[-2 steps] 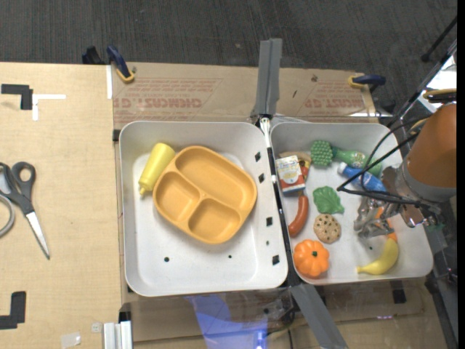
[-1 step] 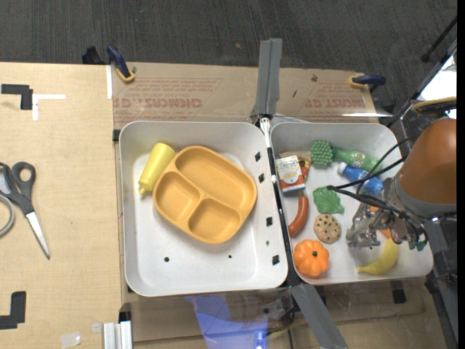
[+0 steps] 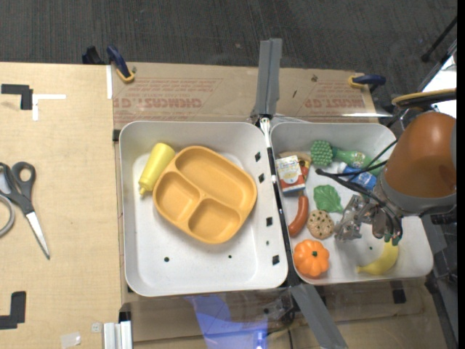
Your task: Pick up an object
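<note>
My gripper (image 3: 350, 227) hangs low over the right bin (image 3: 414, 264), reaching in from the right under the orange wrist band. Its metal fingers sit just right of a round cookie (image 3: 320, 225) and below a green leaf (image 3: 328, 198). A yellow banana (image 3: 380, 261) lies to its lower right, and a small orange pumpkin (image 3: 311, 259) to its lower left. A red sausage (image 3: 298, 214), a small carton (image 3: 290, 173), a green bumpy toy (image 3: 321, 153) and a green bottle (image 3: 350, 157) fill the bin's left and far parts. Nothing is visible between the fingers.
The left bin (image 3: 145, 260) holds a yellow divided tray (image 3: 203, 193) and a yellow mustard bottle (image 3: 155, 166). Scissors (image 3: 25, 202) lie on the wooden bench at far left. A grey divider bar (image 3: 267, 86) runs between the bins.
</note>
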`<state>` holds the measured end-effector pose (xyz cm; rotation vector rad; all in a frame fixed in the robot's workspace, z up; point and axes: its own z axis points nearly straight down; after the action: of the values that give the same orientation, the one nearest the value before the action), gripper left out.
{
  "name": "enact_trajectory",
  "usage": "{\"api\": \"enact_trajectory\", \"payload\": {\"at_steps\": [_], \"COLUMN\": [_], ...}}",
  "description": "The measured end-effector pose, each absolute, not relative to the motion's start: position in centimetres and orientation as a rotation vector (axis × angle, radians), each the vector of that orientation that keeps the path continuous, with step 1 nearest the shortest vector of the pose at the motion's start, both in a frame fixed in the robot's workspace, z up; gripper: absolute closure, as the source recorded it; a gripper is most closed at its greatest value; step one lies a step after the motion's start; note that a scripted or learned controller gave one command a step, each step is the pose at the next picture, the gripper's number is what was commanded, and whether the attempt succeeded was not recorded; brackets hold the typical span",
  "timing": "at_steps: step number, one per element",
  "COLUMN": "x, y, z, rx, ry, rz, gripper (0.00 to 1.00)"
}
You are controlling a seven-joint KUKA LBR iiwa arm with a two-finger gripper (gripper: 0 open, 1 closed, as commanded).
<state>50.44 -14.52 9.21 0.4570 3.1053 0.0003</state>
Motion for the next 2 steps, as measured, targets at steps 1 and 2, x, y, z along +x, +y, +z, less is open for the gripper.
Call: {"api": "enact_trajectory", "payload": {"at_steps": [1, 2], "x": [50.4, 55.1], "y": [-14.5, -10.4], "z": [9.2, 9.2], "rx": [0.457, 0.179], "ry": [3.105, 3.133], "rz": [0.0, 0.0], "gripper": [0.0, 0.0]}}
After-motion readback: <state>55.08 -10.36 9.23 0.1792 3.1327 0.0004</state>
